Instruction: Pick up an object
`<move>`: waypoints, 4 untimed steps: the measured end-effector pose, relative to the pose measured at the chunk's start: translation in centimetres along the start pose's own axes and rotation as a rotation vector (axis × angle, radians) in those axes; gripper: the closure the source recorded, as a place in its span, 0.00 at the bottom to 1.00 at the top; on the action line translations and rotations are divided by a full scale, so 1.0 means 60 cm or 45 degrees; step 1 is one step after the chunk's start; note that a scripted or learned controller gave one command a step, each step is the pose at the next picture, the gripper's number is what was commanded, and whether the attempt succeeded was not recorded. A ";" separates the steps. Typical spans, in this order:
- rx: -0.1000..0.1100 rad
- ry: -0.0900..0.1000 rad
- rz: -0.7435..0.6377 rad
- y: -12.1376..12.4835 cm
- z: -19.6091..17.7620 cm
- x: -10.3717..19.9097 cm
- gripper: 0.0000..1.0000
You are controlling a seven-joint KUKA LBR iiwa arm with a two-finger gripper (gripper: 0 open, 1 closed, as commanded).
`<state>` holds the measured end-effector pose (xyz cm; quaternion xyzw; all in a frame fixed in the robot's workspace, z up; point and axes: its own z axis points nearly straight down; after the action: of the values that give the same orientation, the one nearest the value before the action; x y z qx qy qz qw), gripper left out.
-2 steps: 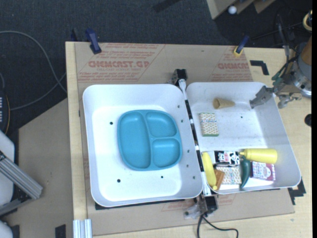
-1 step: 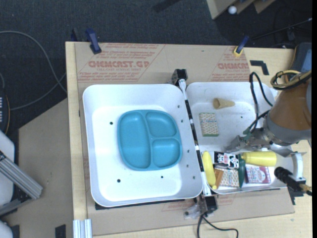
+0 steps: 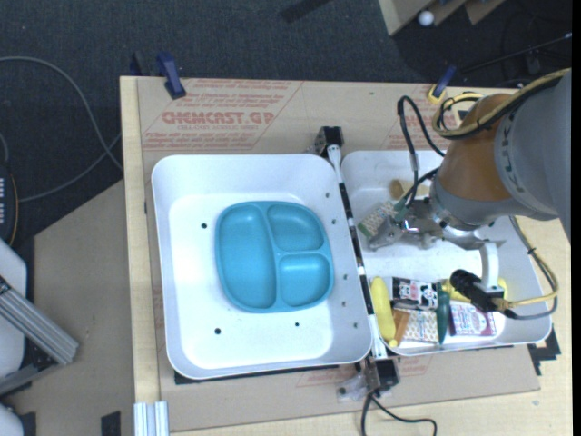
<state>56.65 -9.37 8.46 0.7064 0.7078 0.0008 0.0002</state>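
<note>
My arm reaches in from three o'clock, wrist low over the right bin. My gripper points toward nine o'clock. Jaw state: I cannot tell.

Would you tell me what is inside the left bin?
The left bin holds a blue divided plate, lying flat near its middle. The bin floor under the plate is covered.

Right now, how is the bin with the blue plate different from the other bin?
The left bin holds one thing, a blue divided plate; the right bin holds many small things, like a yellow banana. The arm reaches over the right bin, not the left bin. Both are shallow and white.
</note>
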 end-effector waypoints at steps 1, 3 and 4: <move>0.004 -0.002 0.004 -0.050 0.000 -0.119 0.00; -0.001 -0.004 0.001 -0.033 -0.190 -0.212 0.00; -0.002 -0.002 0.000 0.039 -0.192 -0.094 0.00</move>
<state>58.96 -14.99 19.98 0.7063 0.7079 0.0009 0.0011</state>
